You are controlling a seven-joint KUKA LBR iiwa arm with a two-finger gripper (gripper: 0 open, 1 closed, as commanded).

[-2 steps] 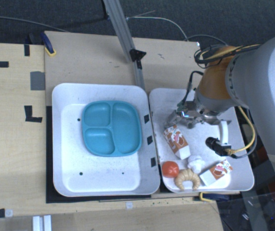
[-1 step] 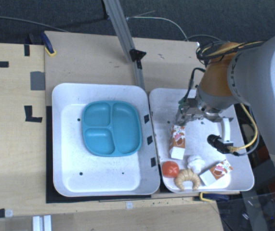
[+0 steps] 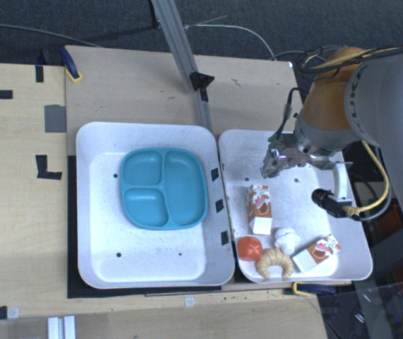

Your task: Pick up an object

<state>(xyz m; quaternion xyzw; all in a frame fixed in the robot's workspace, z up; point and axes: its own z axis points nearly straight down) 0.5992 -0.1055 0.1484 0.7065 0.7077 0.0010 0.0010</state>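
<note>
Two white bins sit side by side on the wooden bench. The left bin (image 3: 95, 260) holds a teal divided plate (image 3: 164, 188), lying flat toward its upper half. The right bin (image 3: 238, 147) has its things gathered along the lower edge: a tall red-and-white carton (image 3: 260, 208), a red tomato (image 3: 250, 247) just below it, a croissant (image 3: 274, 262), a small white ball (image 3: 286, 239) and a second red-and-white box (image 3: 316, 252). The gripper (image 3: 272, 164) hangs over the upper part of the right bin, above the carton and apart from it, with nothing visibly in it.
</note>
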